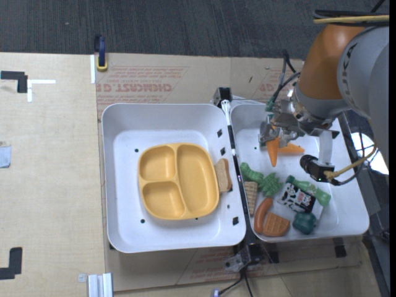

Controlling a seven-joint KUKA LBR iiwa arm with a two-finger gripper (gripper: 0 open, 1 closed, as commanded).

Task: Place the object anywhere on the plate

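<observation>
The tool (273,142) pinches an orange carrot (273,153) by its top, right of the yellow plate (178,181); judging by that thin grip, the carrot could slip during transfer.

Cardboard-covered bench (49,184) bears left bin (117,184), right bin (352,218), touching.

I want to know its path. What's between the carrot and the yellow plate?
In the camera view, the bins' walls and a toast slice lie between the carrot and the plate.
</observation>
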